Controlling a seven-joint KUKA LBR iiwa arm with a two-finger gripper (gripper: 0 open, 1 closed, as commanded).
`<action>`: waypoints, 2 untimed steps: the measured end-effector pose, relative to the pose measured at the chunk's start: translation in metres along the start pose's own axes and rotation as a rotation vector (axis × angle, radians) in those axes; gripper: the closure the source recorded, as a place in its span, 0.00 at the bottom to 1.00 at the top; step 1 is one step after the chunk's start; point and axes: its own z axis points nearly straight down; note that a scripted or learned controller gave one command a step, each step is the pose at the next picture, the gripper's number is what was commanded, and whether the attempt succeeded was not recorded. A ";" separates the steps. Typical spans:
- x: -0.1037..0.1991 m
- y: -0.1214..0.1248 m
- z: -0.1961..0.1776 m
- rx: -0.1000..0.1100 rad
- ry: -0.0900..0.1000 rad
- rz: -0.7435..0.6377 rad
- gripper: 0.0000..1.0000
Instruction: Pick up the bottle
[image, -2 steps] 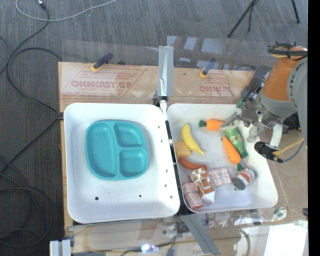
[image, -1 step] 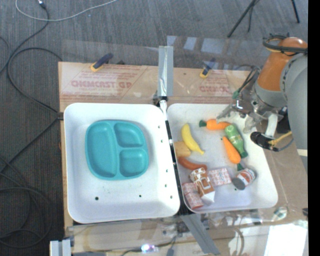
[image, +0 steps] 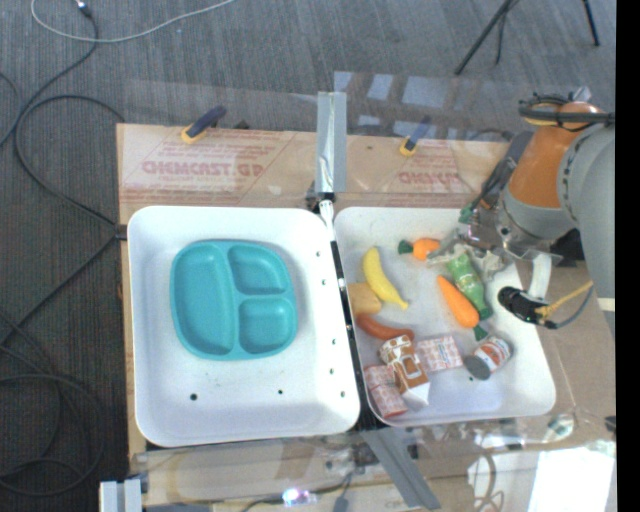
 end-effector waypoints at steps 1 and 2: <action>-0.001 0.000 -0.005 0.004 -0.002 0.001 1.00; 0.011 -0.008 -0.165 0.001 -0.010 0.301 1.00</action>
